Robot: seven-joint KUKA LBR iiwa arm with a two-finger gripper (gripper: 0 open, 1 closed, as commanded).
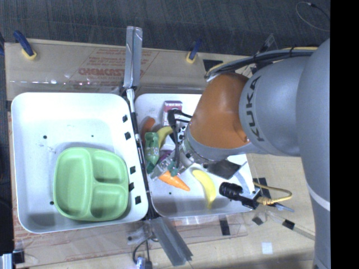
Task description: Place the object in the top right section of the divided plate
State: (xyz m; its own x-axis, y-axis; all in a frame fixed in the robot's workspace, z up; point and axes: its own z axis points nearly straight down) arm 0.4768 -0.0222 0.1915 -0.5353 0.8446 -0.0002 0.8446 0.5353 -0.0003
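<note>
Green divided plate (90,182) sits bare in the left bin (33,116); the gripper (175,162) hovers among toys, grip probably unreadable; placing remains.

Single fixed camera above bench, looking down at slant on left bin (22,150) and right bin (185,206); arm (280,105) enters from right.

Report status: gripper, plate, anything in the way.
Gripper down in right bin among toys, grasp unclear. Green divided plate in left bin. Carrot, banana beside gripper.
</note>
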